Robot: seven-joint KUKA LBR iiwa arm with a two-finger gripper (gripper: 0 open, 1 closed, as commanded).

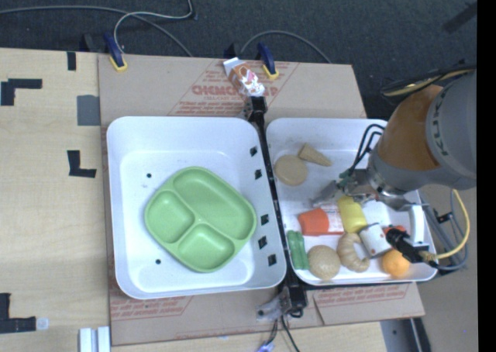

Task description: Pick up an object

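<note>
White bins numbered two on your desk: the left bin held one green divided plate; the right bin held roughly nine food items. Your claw hovered beside one yellow piece; its finger state could not be told.

Glossy green plastic divided plate sits in the smooth white plastic left bin; matt brown cardboard sheet lies beneath.

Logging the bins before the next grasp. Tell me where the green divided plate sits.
In the camera view the green divided plate lies in the left white bin, lower middle, across the divider from the right bin's orange block.
</note>
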